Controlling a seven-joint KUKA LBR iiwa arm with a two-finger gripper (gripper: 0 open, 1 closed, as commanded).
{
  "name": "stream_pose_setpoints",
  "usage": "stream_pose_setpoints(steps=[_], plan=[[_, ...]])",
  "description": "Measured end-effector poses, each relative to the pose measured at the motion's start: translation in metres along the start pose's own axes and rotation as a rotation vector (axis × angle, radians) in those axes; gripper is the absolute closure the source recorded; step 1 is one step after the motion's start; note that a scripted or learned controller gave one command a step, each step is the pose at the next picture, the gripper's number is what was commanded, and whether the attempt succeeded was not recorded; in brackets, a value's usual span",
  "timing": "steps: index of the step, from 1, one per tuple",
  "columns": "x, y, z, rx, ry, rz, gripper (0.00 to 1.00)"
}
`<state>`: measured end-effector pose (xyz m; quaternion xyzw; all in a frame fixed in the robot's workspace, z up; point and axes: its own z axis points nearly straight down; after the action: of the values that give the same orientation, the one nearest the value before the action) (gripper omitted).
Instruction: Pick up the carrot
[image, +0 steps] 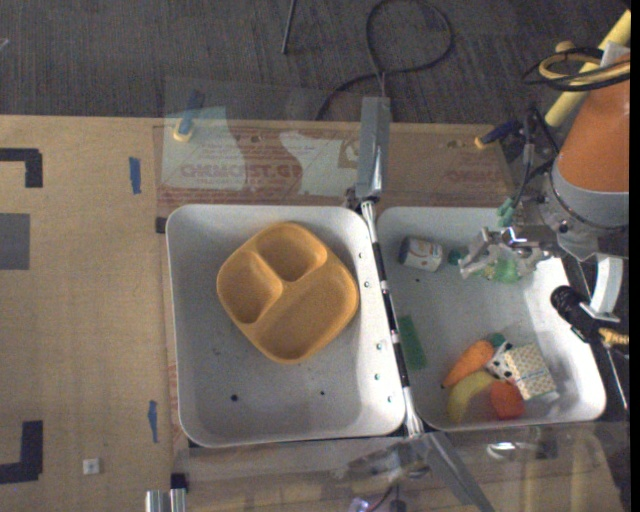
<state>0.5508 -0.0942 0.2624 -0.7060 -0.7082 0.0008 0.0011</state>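
Orange carrot (468, 362) low in right bin (436, 310), well apart from jaws.

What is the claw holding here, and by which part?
Nothing: the claw is at the right bin's far end, with the carrot lying untouched near the front.

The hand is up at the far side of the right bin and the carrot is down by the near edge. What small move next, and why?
Probably bring the hand toward the bin's near side, over the carrot. It hangs near the far wall, apart from the carrot, which lies beside a banana and a patterned block, so centre it before descending.
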Motion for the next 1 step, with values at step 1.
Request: stream_pose_setpoints(steps=[1], plan=[[-0.0100,-0.0476,0.1369,-0.003,-0.001,0.065,0.00]])
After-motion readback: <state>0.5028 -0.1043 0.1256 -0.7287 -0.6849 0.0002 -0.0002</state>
